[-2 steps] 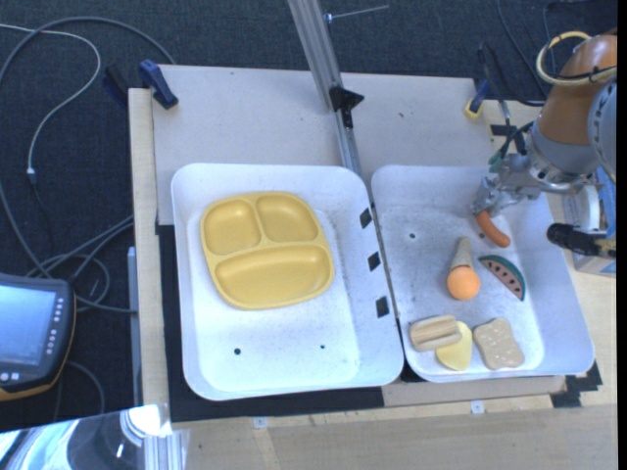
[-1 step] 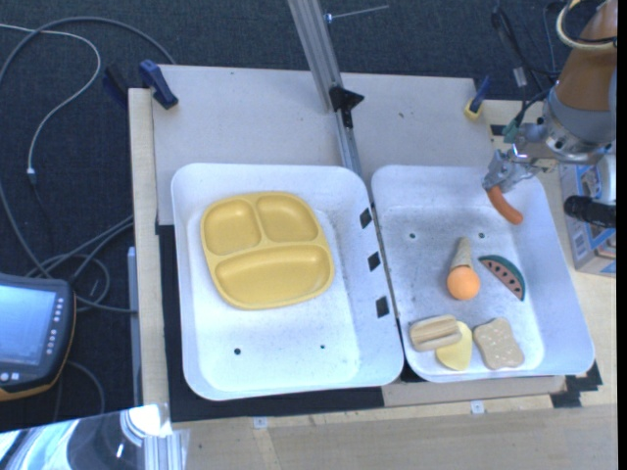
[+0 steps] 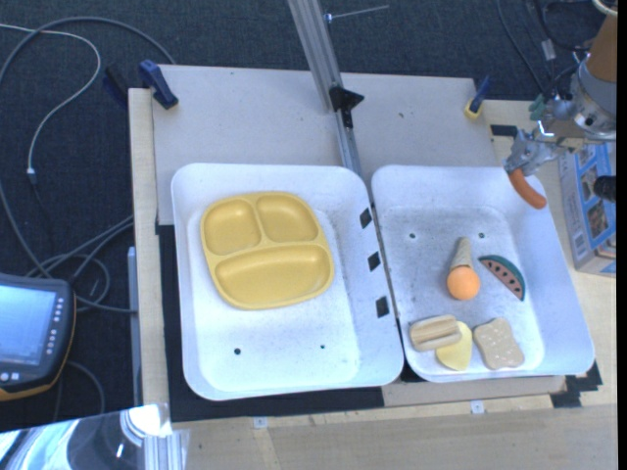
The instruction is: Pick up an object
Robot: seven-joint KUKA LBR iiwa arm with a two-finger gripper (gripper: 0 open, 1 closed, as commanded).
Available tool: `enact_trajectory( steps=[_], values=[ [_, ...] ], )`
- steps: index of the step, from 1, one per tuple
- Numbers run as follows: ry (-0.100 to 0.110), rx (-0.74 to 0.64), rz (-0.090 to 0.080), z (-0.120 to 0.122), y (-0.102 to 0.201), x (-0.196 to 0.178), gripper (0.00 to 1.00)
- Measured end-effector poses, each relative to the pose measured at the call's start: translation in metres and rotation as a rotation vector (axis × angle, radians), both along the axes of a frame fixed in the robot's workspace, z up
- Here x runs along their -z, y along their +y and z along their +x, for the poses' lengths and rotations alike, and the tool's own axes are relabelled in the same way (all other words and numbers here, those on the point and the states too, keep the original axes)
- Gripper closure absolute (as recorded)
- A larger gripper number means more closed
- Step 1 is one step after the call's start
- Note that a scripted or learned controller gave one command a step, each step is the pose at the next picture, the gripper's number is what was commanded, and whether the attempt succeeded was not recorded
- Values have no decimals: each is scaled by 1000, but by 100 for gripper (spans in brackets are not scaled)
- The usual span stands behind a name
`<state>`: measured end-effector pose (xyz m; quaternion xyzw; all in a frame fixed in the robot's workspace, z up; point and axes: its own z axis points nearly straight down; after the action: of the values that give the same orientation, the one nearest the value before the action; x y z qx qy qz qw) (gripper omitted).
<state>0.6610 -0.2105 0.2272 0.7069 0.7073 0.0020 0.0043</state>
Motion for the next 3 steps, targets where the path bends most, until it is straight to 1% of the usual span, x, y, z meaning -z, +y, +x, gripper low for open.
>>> enact_trajectory(
  steps=[1,2,3],
  values=[
    [3,-1,1,1,0,-33,100],
    [11,-5,6,4,54,-21,100],
    [9,-6,7,6,108,-30,100]
  ],
)
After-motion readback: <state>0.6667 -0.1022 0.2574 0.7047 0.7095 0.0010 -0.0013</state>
